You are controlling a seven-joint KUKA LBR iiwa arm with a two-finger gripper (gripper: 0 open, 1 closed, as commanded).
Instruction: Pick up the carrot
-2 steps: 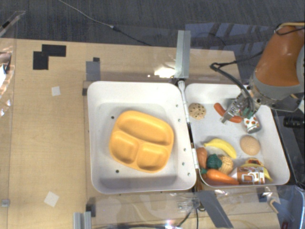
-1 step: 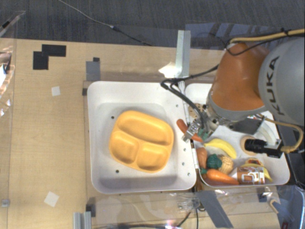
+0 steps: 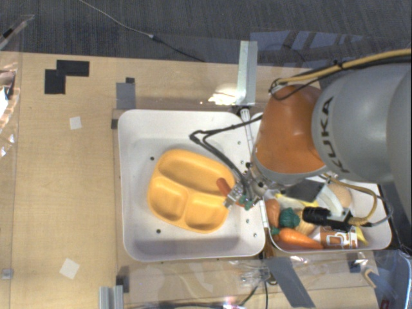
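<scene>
The gripper [image 3: 237, 197] is seen low over the left bin [image 3: 138, 237], at the right edge of the yellow divided plate [image 3: 183, 185]. Whether it is spread or closed cannot be told at this size. A small reddish-orange piece [image 3: 223, 185] is seen on the plate just to the upper left of the gripper tip. What it is, and whether it is touched, cannot be made out.

The carrot [image 3: 301, 239], orange with a green top, is found in the right bin [image 3: 383, 235]. It lies across the dividing wall, to the lower right of the gripper and well apart from it, next to a labelled bottle [image 3: 336, 239].

The task is judged to be at an early stage. The carrot is not gripped and not lifted. The gripper is yet to be carried across to the right bin, lowered over the carrot, closed on it and raised.
</scene>
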